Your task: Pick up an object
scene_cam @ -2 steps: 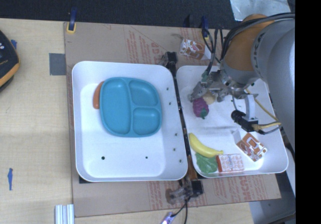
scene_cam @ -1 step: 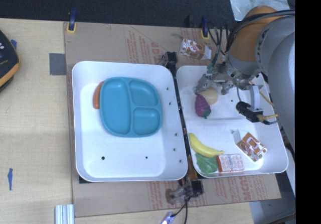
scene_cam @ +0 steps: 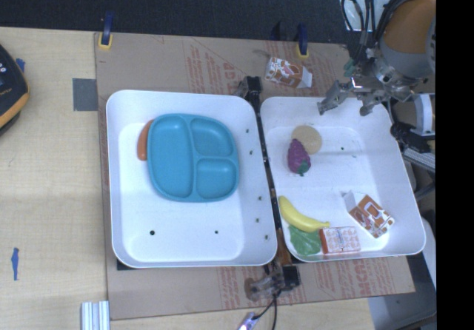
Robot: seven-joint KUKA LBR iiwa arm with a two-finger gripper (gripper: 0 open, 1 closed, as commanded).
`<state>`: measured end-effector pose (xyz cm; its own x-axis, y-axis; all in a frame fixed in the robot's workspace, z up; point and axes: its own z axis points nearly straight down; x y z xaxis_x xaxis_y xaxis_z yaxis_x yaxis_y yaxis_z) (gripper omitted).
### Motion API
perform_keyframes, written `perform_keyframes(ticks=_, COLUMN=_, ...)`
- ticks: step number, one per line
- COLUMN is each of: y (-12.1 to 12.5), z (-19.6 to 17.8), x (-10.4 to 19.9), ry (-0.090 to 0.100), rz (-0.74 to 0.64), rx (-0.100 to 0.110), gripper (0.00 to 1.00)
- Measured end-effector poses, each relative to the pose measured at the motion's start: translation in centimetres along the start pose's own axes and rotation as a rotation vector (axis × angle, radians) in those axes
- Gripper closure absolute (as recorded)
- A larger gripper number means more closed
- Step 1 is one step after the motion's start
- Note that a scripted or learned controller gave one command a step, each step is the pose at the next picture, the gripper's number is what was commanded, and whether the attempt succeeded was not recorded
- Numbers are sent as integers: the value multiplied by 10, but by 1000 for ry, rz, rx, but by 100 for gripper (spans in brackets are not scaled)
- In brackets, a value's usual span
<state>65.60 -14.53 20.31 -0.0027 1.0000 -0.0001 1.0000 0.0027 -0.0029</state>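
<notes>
Your claw (scene_cam: 346, 99) hangs spread open, gripping nothing, over the right bin's (scene_cam: 404, 173) far edge. The purple grapes (scene_cam: 298, 156) sit mid-bin beside a tan disc (scene_cam: 309, 137); the banana (scene_cam: 300, 214) lies at the near edge.

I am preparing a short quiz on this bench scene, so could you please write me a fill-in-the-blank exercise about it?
1. The blue divided plate lies in the ____ bin.
2. The banana in the right bin is coloured ____.
3. The purple toy lies against a round ____ disc.
4. The gripper, fingers spread, hangs over the right bin's ____ edge.

Missing words: left; yellow; tan; far
</notes>
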Motion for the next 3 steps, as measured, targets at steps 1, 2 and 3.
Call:
perform_keyframes(ticks=1, y=-33, z=67, x=50, ry=0, rz=-4, rx=2, gripper=0)
perform_keyframes(ticks=2, y=-53, z=112, x=44, ry=-1, rz=-2, rx=2, gripper=0)
perform_keyframes(ticks=3, y=-53, z=101, x=43, ry=-2, rz=-3, rx=2, gripper=100)
